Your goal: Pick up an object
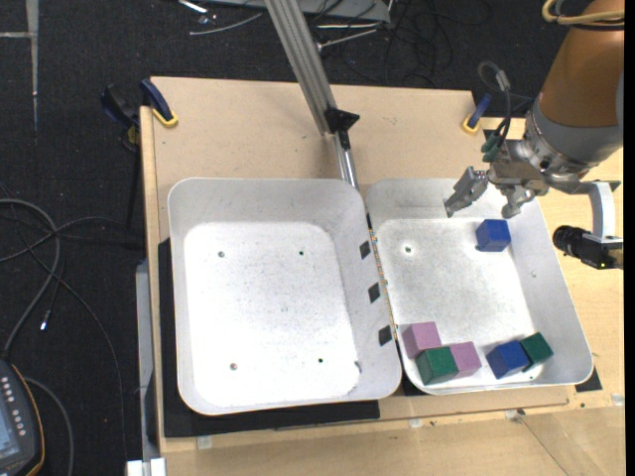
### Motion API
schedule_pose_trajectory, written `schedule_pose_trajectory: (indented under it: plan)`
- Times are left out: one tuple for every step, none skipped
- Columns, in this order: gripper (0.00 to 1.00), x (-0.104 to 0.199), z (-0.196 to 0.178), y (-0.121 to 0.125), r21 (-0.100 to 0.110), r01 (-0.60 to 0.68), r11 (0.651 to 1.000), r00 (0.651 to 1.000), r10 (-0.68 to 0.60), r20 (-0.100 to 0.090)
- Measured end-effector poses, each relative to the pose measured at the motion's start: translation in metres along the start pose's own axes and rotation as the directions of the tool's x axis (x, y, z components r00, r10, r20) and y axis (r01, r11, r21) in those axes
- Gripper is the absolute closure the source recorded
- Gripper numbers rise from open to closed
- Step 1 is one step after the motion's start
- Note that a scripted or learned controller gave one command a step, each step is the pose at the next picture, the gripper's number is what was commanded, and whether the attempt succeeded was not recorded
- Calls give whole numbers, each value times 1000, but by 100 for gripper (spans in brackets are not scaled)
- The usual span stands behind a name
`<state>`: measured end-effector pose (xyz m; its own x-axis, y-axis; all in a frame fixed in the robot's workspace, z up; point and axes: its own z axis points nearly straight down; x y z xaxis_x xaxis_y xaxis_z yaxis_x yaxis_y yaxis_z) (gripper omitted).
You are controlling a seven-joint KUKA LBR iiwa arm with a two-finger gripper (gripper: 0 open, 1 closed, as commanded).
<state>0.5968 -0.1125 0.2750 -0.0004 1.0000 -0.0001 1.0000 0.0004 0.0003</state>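
The small blue cube (493,235) rests in the right shallow white bin (466,296), upper right of frame. The two-finger pincer (488,194) hangs just above it, fingers spread, holding nothing. Five more cubes cluster at the bin's lower edge.

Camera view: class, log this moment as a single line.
two-finger gripper: open, holding nothing | small blue cube: right white bin, just below gripper | stage: not yet grasped

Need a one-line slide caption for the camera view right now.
Open gripper poised just above a lone blue cube in the right bin; five more blocks cluster along its near edge.
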Motion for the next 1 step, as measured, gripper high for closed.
schedule_pose_trajectory:
  plan:
    - [0, -83, 19, -40, 4, -8, 1000, 1000, 8, 3]
